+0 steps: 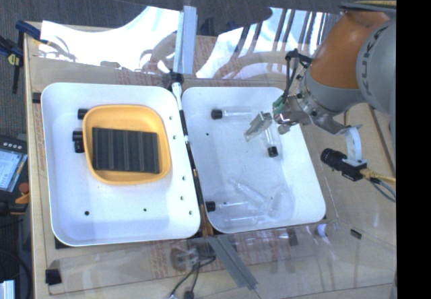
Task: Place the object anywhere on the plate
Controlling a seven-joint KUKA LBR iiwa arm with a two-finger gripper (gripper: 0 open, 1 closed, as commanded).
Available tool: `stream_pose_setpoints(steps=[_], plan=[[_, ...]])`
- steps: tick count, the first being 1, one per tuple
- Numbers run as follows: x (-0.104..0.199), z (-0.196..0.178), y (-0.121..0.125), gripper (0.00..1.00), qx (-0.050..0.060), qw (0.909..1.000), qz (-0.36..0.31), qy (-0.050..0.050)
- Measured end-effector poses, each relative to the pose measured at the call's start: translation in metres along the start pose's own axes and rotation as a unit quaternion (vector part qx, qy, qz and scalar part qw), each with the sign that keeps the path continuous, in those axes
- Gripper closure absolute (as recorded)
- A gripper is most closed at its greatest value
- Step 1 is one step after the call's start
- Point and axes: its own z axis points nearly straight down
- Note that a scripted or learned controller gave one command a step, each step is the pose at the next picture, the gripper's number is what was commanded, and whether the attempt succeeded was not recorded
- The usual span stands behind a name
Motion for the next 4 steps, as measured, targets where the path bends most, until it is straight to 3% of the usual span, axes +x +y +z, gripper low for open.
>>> stream_pose_setpoints(steps=[1,2,3,4], plan=[[0.034,-0.013,-0.006,0.0,0.0,1.0,0.002,0.001],[0.065,0.038,0.025,0.0,0.0,1.0,-0.007,0.0],[0.109,-0.022,0.026,0.0,-0.001,1.0,-0.001,0.0],[0.12,-0.013,0.015,0.0,0.0,1.0,0.005,0.0]])
